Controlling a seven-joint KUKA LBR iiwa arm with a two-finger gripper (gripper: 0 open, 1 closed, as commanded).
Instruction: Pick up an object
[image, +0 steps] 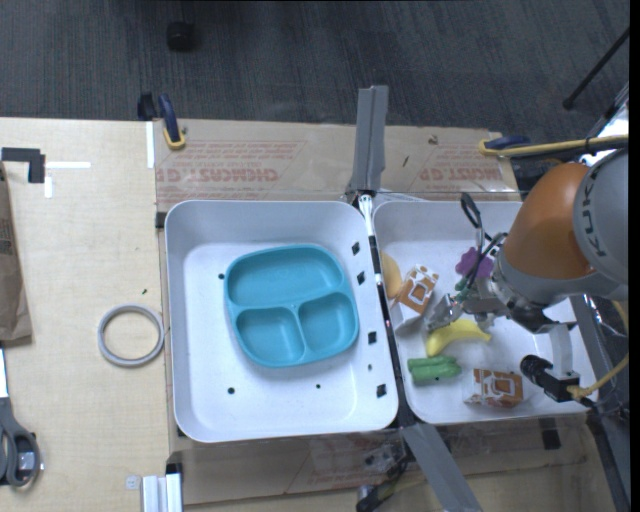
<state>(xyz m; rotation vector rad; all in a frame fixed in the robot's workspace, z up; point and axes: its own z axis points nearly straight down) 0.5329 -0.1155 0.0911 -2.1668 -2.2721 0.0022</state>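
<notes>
1. Two white bins sit side by side on the bench: the left bin (190, 300) holds a blue divided tray (291, 304), and the right bin (420, 225) holds a scatter of small items.
2. The arm (560, 225) reaches in from the right, its orange band above the wrist, and its gripper (447, 312) is low over the middle of the right bin.
3. The gripper's tips are just beside the upper end of the banana (456, 337); whether they touch it cannot be made out.
4. The jaws cannot be read: the fingers blur into the clutter, so I cannot tell if they are spread or pressed together, and nothing shows clearly between them.
5. The banana lies in the middle of the right bin, tilted, with a green item (434, 370) just below it.
6. A white-and-orange packet (417, 289) lies left of the gripper, next to an orange piece (390, 275) at the bin's left wall.
7. A second packet (498, 387) lies near the bin's front edge, right of the green item.
8. A purple item (470, 263) is above the gripper, partly hidden by the wrist.
9. On the bench to the left lie a tape ring (131, 334) and scissors (18, 450).
</notes>
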